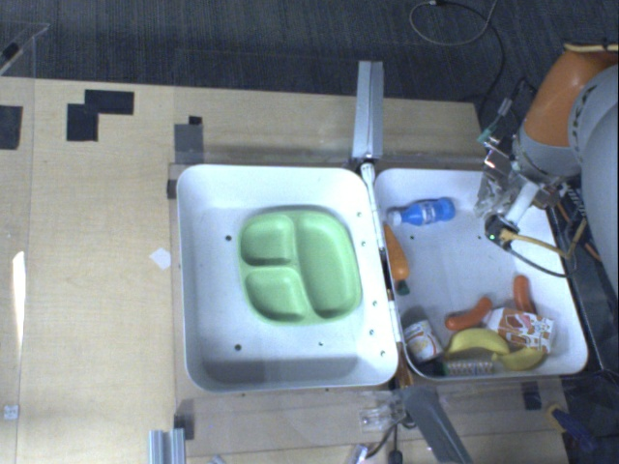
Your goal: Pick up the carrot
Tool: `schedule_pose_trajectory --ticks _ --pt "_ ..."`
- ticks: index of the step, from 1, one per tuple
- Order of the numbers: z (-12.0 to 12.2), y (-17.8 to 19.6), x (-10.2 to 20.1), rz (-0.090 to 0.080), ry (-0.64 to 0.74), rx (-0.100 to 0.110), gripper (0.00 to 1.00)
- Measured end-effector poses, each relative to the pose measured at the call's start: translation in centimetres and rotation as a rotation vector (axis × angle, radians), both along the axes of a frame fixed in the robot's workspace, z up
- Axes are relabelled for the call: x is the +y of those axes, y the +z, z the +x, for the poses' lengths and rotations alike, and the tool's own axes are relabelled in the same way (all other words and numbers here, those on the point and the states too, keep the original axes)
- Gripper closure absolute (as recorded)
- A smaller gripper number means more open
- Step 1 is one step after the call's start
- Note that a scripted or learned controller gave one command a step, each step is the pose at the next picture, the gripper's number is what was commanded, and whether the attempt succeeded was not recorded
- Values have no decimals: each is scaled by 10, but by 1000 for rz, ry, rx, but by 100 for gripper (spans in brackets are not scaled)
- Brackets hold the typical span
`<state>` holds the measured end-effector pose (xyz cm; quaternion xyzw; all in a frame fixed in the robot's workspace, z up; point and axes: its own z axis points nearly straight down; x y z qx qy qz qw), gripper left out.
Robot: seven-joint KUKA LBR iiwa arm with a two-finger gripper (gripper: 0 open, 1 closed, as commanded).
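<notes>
Fingers of the gripper (pixel 499 204): open or closed could not be read at this angle, so log that as unknown. You could see that nothing orange sat at the tool, which hung over the upper right part of the right bin (pixel 455 264).

Carrot (pixel 395 252): lay on the floor of the right bin, lengthwise against its left wall, just right of frame centre. Its dark end pointed toward the bottom of the frame. It was well apart from the gripper, with the blue bottle (pixel 423 211) lying between the two, nearer the carrot's upper end.

Other contents, for your record:
- Along the bottom edge of the right bin sat a banana (pixel 495 344), a small can (pixel 420 337), a printed carton (pixel 528 329) and two reddish sausage-like pieces (pixel 470 312).
- The left bin (pixel 208 259) held a green divided tray (pixel 298 264).

Progress, as a judgement: the pick had not been made. The carrot was untouched on the bin floor and not lifted. What was left for you was nearly the whole job: crossing the bin leftward, descending on the carrot, closing on it and raising it clear.

Note the wall beside the carrot. It probably left little room for a finger on that side, so a grip across its width may have been awkward. The sausage pieces were close in colour and could be mistaken for the target.
</notes>
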<state>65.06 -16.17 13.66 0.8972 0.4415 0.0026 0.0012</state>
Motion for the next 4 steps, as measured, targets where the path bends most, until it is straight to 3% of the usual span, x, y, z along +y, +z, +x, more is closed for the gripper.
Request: schedule_pose_trajectory --ticks 1,2,3,4 --pt "-18 -49 -30 0 -117 -1 100" --pt "-32 -48 -10 0 -186 -3 100" --pt "-71 -48 -41 -2 -182 -2 100" --pt "-58 -48 -40 1 -321 -2 100"
